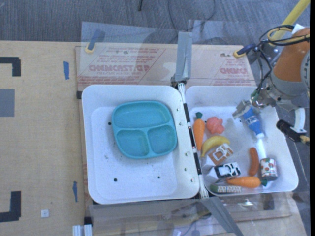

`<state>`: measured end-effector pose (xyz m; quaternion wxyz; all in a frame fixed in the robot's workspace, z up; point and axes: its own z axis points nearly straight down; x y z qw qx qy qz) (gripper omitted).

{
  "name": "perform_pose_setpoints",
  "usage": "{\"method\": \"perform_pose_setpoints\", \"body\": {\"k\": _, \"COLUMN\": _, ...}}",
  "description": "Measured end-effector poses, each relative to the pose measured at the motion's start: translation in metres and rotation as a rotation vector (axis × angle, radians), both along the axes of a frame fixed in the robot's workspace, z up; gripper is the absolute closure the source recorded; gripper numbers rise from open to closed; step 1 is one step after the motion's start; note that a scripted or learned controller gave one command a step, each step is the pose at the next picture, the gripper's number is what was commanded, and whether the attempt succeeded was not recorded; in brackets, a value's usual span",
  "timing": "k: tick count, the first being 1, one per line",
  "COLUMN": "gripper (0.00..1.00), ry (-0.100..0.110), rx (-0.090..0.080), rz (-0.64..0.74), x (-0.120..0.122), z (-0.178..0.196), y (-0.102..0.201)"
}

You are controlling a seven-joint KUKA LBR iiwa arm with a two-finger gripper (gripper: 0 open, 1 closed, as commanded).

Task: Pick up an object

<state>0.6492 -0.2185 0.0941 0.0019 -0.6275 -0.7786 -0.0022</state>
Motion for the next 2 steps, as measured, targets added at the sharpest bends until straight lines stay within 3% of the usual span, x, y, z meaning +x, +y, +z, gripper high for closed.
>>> {"method": "perform_pose_setpoints", "body": {"k": 1, "gripper": 1.00, "ry": -0.006, "rx": -0.007, "rz": 0.002, "x": 0.002, "z": 0.012, "y": -0.001}}
{"method": "perform_pose_setpoints", "body": {"k": 2, "gripper": 1.00, "ry": -0.005, "rx": -0.007, "rz": 0.081, "x": 0.014, "z": 0.121, "y": 0.075}}
